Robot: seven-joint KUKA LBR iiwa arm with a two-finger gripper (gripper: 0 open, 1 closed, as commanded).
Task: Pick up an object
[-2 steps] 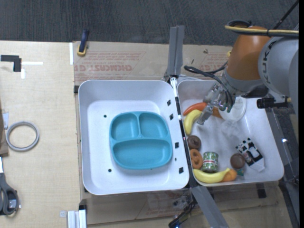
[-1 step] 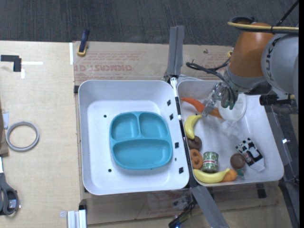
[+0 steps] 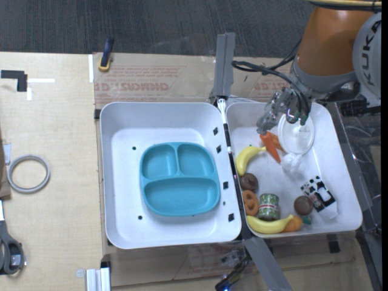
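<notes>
My gripper hangs over the back of the right bin, just above a clear plastic glass that lies there. An orange carrot lies right beside the glass, on its left. A small banana curves in front of the carrot. Further forward are a dark donut, an orange pretzel-like piece, a green can, a second banana, a brown ball and a black-and-white block. Nothing is visibly lifted.
The left bin holds a blue divided plate. On the bench to the left lie a grey tape ring and scissors. A blue-and-yellow tool rests on the cardboard behind the bins.
</notes>
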